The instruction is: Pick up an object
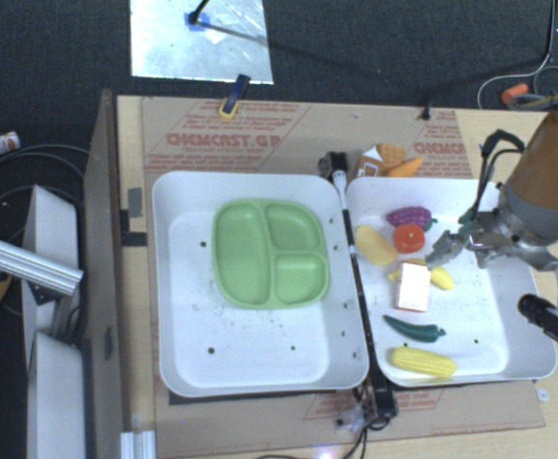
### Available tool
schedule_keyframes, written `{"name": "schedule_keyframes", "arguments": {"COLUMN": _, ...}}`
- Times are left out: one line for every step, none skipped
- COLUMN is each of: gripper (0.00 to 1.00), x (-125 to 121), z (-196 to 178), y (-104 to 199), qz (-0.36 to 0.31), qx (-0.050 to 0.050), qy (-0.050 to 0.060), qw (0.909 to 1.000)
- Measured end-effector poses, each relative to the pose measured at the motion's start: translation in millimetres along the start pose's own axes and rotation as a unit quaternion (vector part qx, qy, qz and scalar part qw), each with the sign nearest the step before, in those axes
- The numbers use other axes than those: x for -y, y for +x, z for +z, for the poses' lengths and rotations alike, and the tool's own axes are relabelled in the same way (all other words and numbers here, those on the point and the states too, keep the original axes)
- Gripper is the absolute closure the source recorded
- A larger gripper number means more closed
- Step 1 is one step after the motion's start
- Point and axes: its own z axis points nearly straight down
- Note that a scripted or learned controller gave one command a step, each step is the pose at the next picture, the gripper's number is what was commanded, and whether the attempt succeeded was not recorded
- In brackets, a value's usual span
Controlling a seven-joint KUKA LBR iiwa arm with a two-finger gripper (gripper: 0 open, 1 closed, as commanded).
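The right bin (523,352) holds several toy foods: purple grapes (408,217), a red tomato (409,238), a pale yellow lemon (375,245), a white block (413,287), a small yellow piece (441,278), a dark green pepper (415,329) and a corn cob (422,361). My gripper (445,248) reaches in from the right, low over the bin. It hangs just right of the tomato and just above the white block and the small yellow piece. Nothing is seen held in it.
The left bin (188,352) carries a green divided plate (269,253). An orange carrot (403,167) lies outside, behind the right bin's back rim. The arm's grey body (547,208) covers the right bin's far right side. Cables run at the back right.
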Motion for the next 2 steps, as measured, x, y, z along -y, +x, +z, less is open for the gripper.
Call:
{"name": "schedule_keyframes", "arguments": {"gripper": 0.00, "x": -47, "z": 119, "y": 38, "qz": -0.002, "qx": 0.000, "qy": -0.001, "qw": 1.0000}}
{"name": "schedule_keyframes", "arguments": {"gripper": 0.00, "x": -120, "z": 115, "y": 7, "qz": 0.002, "qx": -0.001, "qy": 0.013, "qw": 0.9999}}
